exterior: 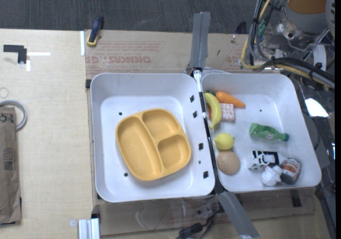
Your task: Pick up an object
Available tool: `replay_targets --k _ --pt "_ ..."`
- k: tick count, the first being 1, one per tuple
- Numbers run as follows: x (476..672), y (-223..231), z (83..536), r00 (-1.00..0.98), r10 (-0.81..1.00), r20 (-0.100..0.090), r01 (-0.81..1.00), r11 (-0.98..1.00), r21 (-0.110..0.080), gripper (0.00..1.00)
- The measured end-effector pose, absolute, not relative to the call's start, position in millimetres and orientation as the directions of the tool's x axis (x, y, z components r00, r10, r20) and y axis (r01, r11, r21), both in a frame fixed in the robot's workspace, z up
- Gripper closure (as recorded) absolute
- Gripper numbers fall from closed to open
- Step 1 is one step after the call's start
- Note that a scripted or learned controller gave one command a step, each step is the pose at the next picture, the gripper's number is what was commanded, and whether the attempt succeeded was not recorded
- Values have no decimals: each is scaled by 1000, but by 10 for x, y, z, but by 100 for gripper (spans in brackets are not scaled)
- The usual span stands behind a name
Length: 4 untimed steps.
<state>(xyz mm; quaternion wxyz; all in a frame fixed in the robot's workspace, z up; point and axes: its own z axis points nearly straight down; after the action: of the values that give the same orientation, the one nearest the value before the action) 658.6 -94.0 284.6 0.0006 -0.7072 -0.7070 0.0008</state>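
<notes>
The right bin (298, 105) holds several objects. A yellow banana (212, 109) lies along its left wall, with an orange carrot (230, 99) and a small pink-and-white block (227, 112) beside it. Below them sit a lemon (224, 141) and a brown round fruit (228, 162). A green bottle (268, 133) lies on its side in the middle. A black-and-white packet (265, 158), a white lump (270, 175) and a small dark jar (290, 170) cluster at the front right. My gripper (278, 34) hangs above the bin's far right corner, among cables, apart from every object.
The left bin (101, 126) holds a yellow divided plate (153, 143). A grey divider (200, 35) rises between the bins at the back. On the bench at the left lie a blue-and-yellow tool (95, 31), a black bracket (16, 51) and a brown bag (8, 163).
</notes>
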Motion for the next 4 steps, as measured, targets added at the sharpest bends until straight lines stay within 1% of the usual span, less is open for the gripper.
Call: replay_targets --k 1,2,3,4 --pt "6523 -982 2539 -22 1000 -3 1000 22 -3 0" --pt "6183 -1157 1072 -35 999 -2 999 35 0 0" --pt "5580 -1716 1145 -36 999 -1 999 36 -1 0" --pt "5580 -1726 1231 -33 999 -2 999 33 -1 100"
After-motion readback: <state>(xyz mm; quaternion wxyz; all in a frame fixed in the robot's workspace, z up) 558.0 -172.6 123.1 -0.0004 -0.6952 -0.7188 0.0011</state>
